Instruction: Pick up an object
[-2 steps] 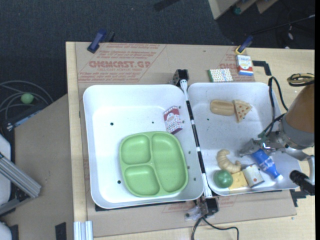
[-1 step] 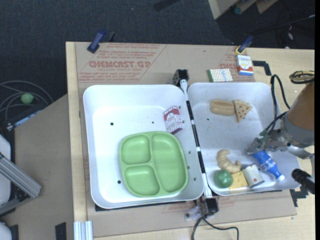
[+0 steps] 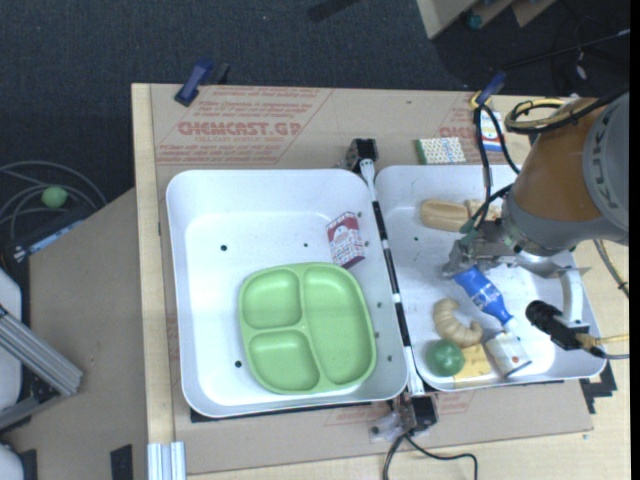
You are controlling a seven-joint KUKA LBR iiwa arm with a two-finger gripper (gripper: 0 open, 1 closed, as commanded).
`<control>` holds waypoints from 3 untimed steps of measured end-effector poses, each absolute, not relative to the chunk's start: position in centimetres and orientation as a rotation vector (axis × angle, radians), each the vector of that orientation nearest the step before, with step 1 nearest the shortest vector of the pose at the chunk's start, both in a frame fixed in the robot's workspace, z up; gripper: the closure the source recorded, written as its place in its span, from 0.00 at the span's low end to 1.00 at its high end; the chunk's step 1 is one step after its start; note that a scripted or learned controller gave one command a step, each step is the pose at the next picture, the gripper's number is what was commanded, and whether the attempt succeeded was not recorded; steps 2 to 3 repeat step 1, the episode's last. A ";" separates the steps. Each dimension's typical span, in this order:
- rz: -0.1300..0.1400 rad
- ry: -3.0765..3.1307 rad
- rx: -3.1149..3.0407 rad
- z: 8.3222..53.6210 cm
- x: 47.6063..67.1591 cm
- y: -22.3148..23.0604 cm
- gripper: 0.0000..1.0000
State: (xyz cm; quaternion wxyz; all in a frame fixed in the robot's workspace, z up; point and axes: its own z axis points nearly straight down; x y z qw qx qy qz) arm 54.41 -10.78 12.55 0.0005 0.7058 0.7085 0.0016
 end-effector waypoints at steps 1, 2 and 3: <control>0.005 2.223 2.218 21.3 57.2 -3.8 1.00; 0.005 2.223 2.218 21.3 57.2 -3.8 1.00; 0.005 2.223 2.218 21.3 57.2 -3.8 1.00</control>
